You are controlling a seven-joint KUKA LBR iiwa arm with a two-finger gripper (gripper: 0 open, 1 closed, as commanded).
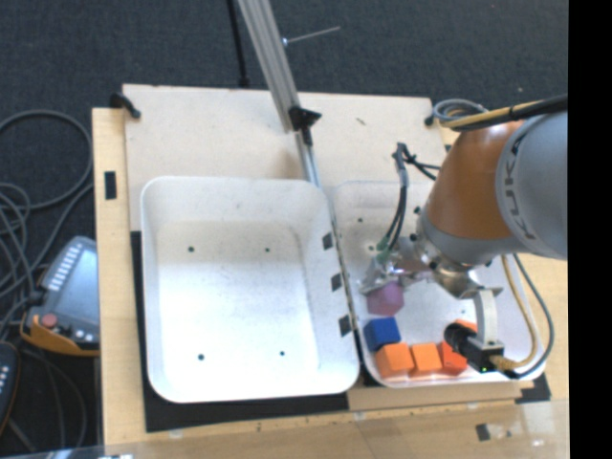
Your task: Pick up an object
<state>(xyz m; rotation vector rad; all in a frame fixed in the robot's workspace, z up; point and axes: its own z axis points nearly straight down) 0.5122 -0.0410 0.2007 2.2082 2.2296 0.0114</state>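
A: Dark carpet round the bench (pixel 220 132), cables on the floor at left, pendant (pixel 67 295) cut off there.
B: Gripper (pixel 384 277)?
A: Over the right bin (pixel 356 204), by its left wall. Wrist blocks it, can't tell the grip.
B: Objects?
A: Purple object (pixel 386 299) just under it. Blue block (pixel 382 332), orange blocks (pixel 409 358) along the bin's front edge.

Part of a brand name in dark letters runs down the grey casing of the robot arm (pixel 535 194) at the right edge, reading roughly "KUK" with the rest cut off. No other writing, numbers or labels can be read anywhere.
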